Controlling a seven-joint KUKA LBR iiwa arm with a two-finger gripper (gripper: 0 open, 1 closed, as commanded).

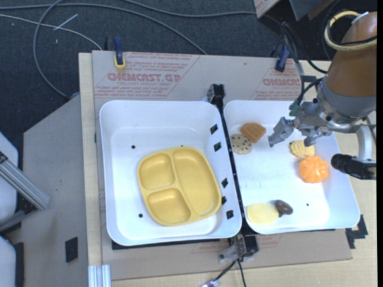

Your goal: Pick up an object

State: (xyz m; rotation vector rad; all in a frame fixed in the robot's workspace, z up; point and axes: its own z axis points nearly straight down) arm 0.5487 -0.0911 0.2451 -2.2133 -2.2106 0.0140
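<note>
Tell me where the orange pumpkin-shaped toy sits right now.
The orange pumpkin toy lies in the right bin, toward its right side, just below a small yellow piece and near the gripper.

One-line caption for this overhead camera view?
End effector hovers open over the right bin beside toy foods; yellow divided plate in left bin.

Red "CHEMCAST GP" print on the brown board (149, 70).

Glossy yellow plastic tray (178, 185) sits in smooth white plastic bin (114, 160) atop matt printed cardboard sheet (149, 76).
</note>
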